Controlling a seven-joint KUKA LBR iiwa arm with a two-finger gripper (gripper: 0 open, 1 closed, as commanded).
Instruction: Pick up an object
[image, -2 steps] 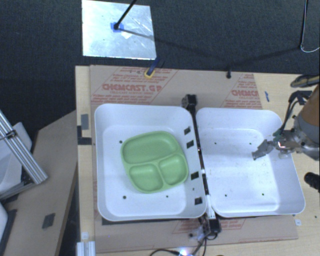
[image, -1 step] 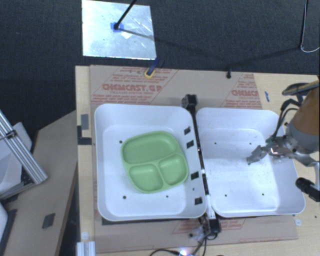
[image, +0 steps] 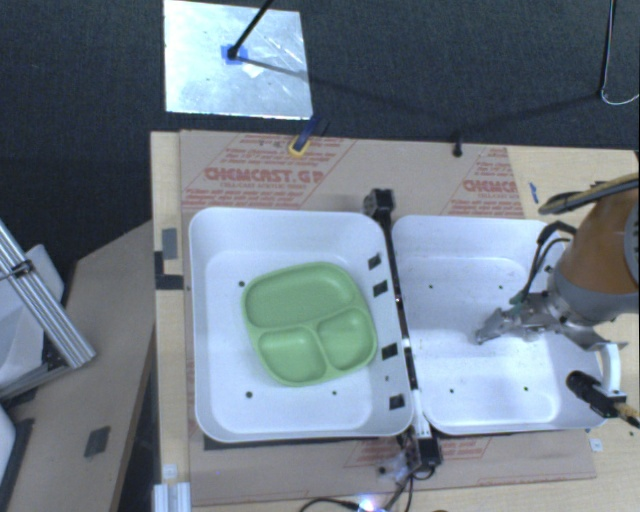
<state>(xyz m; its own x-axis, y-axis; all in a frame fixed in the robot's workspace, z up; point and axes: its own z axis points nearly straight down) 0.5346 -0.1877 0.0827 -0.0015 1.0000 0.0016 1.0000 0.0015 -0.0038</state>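
Bench front edge: a tangle of wires and a small lit connector sit at the near lip, below the seam between the bins.
Plate: a pale green plastic plate, rounded square in outline, moulded into three compartments, one large toward the far side and two smaller toward the near side. It lies flat and slightly turned in the middle of the left bin.
Left bin: shallow, white, raised rim, a few small dark dots on its floor around the plate.
Right bin: same shape, white floor with small dark dots.
Divider: a dark strip with black clips runs between the two bins, which touch along it.
Gripper: over the right bin, well apart from the plate, pointing left; whether its claw stands apart or together cannot be told, and nothing is seen in it.
Arm: orange and grey, entering from the right.
Count: one plate, two bins, one arm.
Backing: brown printed cardboard under the bins.
Far floor: a silvery sheet on dark carpet.
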